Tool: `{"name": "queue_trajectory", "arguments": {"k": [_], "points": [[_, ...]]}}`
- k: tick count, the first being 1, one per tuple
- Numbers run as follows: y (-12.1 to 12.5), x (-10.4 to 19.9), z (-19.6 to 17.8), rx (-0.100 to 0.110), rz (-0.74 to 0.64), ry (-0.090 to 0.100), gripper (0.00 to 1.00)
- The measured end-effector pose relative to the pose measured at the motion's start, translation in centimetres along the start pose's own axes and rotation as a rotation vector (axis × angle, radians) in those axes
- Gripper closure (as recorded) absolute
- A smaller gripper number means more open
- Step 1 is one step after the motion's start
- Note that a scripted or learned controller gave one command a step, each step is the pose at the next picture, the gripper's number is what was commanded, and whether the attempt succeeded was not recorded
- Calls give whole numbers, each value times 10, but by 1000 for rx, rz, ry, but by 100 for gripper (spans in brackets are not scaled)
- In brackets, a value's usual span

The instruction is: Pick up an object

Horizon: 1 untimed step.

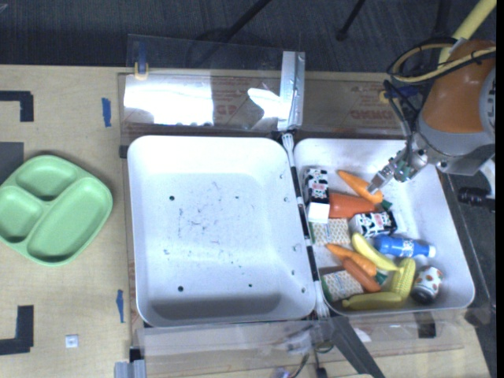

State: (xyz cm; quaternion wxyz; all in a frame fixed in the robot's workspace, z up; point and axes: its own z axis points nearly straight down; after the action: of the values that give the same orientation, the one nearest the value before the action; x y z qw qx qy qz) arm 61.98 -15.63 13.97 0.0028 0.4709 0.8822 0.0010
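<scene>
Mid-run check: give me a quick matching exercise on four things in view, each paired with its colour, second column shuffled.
Things:
1. divided plate
2. bottle
3. banana
4. carrot by the claw

Colours:
A. orange
B. green
C. yellow
D. blue

Pairs: 1-B, 2-D, 3-C, 4-A

Green tray, white bins

A robotics lab: a plywood desk with black tape marks, two white bins at centre, tripod legs on dark carpet along the frame's top, cabling upper right.
</scene>
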Motion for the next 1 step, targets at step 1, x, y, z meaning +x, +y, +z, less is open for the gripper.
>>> {"name": "queue_trajectory", "arguments": {"k": [1], "points": [[0, 0, 0, 0, 0, 0, 0]]}}
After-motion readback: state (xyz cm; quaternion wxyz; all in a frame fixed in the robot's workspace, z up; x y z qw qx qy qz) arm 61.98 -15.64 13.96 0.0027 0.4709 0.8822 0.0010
